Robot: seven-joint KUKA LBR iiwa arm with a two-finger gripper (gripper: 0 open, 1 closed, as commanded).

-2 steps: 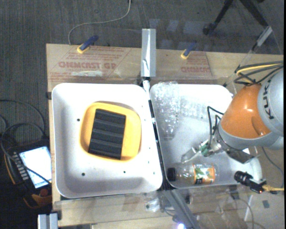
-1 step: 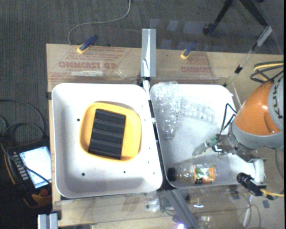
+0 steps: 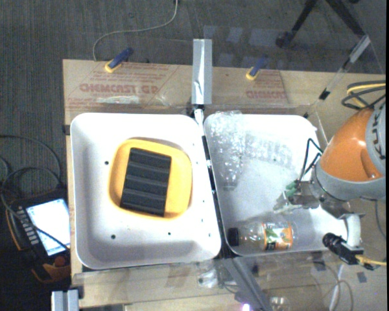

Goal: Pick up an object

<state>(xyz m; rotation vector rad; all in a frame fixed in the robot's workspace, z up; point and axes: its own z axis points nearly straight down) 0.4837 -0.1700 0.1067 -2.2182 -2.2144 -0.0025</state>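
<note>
White bins (image 3: 91, 193), yellow tray (image 3: 120, 173) with ribbed black block (image 3: 146, 181), clear bottle (image 3: 262, 234) with orange label, orange-banded grey arm (image 3: 353, 161)

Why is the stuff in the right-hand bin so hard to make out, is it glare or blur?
Camera view: mostly glare; the right bin holds clear plastic items that blend into the white floor and show as pale highlights. The clear bottle reads mainly by its orange label. The left bin is evenly lit, its black and yellow object crisp. The picture is a bit soft overall.

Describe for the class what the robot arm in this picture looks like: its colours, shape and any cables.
The arm is rounded, with a glossy orange band above a grey wrist section. Thin black cables loop beside it, and yellow ones show near its top. Its gripper looks small and dark, with green details.
</note>
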